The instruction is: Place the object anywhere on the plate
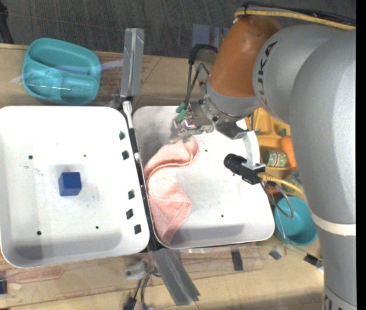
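The pink cloth lies crumpled along the left side of the right bin, its long axis running from the bin's front wall up to a raised corner directly under the end effector. That corner appears pinched between the closed fingers (the rest still drags on the bin floor). The blue cube sits apart in the left bin.

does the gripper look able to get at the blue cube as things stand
Probably yes: the blue cube sits alone in the left bin with nothing over it, though the gripper is over the pink cloth in the other bin.
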You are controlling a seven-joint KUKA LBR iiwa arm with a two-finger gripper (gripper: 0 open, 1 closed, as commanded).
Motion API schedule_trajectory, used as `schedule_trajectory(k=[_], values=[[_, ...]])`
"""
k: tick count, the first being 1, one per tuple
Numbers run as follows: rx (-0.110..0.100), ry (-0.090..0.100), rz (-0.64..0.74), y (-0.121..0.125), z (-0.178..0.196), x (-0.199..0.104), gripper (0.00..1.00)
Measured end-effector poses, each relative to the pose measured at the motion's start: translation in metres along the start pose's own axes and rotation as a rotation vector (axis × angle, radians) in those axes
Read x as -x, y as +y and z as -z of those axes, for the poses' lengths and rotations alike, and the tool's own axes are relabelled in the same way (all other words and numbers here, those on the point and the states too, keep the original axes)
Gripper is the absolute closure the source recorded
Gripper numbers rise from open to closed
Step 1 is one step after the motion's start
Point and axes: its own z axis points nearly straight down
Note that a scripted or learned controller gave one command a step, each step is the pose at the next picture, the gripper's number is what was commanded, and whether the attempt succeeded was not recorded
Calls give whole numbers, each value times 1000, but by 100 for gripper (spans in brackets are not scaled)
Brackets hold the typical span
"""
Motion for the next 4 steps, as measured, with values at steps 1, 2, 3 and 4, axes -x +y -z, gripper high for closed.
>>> schedule_trajectory(k=[1,2,3,4], values=[[0,-1,44,17,20,-55,100],[-2,-2,22,6,-28,-155,100],[-1,-2,8,-16,-45,-216,100],[0,-2,163,25,-28,-150,100]])
